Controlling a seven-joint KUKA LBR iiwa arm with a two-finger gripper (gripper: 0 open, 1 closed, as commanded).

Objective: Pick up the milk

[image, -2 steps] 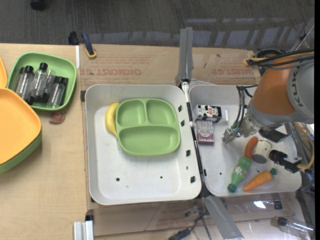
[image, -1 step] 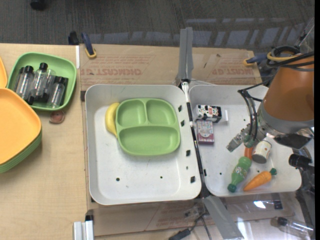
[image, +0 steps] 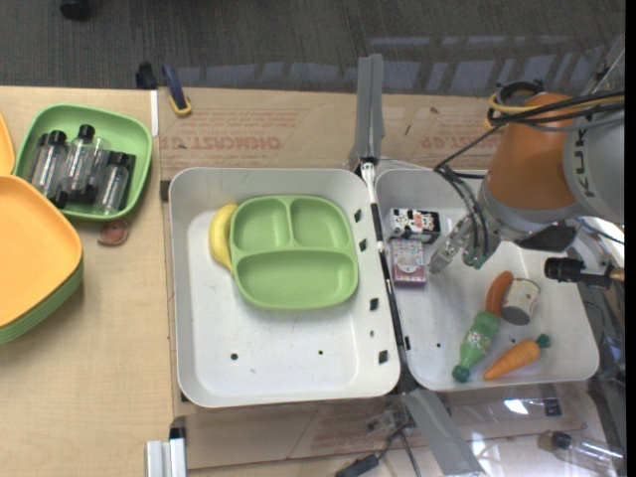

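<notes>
From my remote seat I see the grey arm with its orange band [image: 532,162] reaching in from the right of the frame, over the upper part of the right white bin [image: 566,366]. Its two-finger gripper [image: 455,248] hangs low in the middle of that bin, with the thin metal fingers [image: 442,256] spread slightly apart and nothing between them.

The milk, a small black-and-white carton with a cow pattern [image: 413,224], lies in the upper left of the right bin, close to the divider between the two bins. It sits just left of the gripper and above a small pink rectangular packet [image: 408,262], the two nearly touching. The gripper's fingertips are near the packet's right edge, apart from the milk.

Lower in the right bin I see a green plastic bottle [image: 477,343] lying at a slant, an orange toy carrot with a green top [image: 515,357] just beside it, and, higher and to the right, an orange-red sausage-shaped piece [image: 498,290] next to a small grey-and-white cylinder [image: 519,302].

The left white bin [image: 199,356] holds a green three-compartment plastic tray [image: 294,250] in its upper half, with a yellow banana-shaped item [image: 219,237] tucked against the tray's left edge.

At the upper left of the frame, on the wooden bench [image: 89,386], a green square dish [image: 134,142] holds several small dark-capped vials [image: 79,167], and stacked orange plates [image: 35,256] lie at the left edge.
</notes>
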